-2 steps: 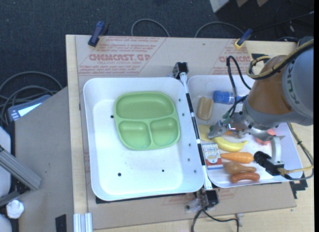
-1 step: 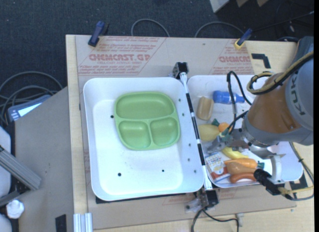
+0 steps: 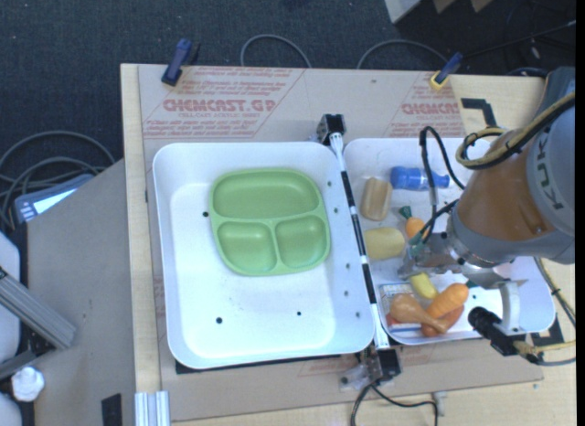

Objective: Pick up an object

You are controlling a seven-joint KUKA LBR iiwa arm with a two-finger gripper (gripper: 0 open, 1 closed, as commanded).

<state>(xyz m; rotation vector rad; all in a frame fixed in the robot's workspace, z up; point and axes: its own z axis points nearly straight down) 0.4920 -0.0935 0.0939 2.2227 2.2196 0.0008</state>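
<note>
The big grey and orange arm (image 3: pixel 512 205) hangs low over the right bin (image 3: pixel 366 154) and hides much of it. Its gripper (image 3: pixel 428 260) sits among the toys, but whether it is open or shut cannot be told. Beside it lie one blue bottle (image 3: pixel 409 177), one tan block (image 3: pixel 375 198), one yellow piece (image 3: pixel 385 243), one small orange ball (image 3: pixel 414 227), one carrot (image 3: pixel 448 301) and one brown drumstick (image 3: pixel 411 310). The left bin (image 3: pixel 183 324) holds one green plate (image 3: pixel 270 220) with three parts. Two blue clips (image 3: pixel 178 61) pin the brown board (image 3: pixel 228 104) at the back.
</note>
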